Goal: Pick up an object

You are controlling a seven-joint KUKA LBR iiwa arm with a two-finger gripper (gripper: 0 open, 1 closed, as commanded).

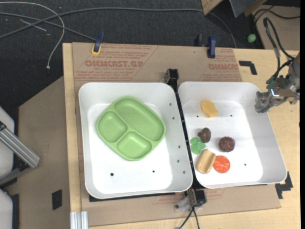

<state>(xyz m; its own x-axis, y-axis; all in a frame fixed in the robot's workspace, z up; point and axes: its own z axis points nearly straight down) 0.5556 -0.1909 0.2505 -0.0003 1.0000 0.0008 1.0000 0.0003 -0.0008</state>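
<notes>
Two shallow white plastic bins sit side by side on a cardboard-topped bench. The left bin (90,171) holds a pale green three-compartment plastic tray (131,127). The right bin (257,168) holds my candidates: a yellow wedge-shaped block (209,108) near the far side, and, toward the near left corner, a tan cylinder (206,161) just beside an orange-red round piece (221,164), a dark maroon ball (227,143), a small brown rounded lump (205,134) and a green leafy scrap (197,144).

My grey two-finger claw (265,100) hangs over the right bin's far right rim, well apart from every item and carrying nothing; whether it is spread or pinched I cannot tell.

My best bet, as I judge it, is the yellow block: nearest to me and standing alone, so I should centre over it and descend straight. The clustered pieces risk a crowded, glancing grasp.

My arm is cut off at the frame's right edge, and the small items' exact shapes are hard to make out.
</notes>
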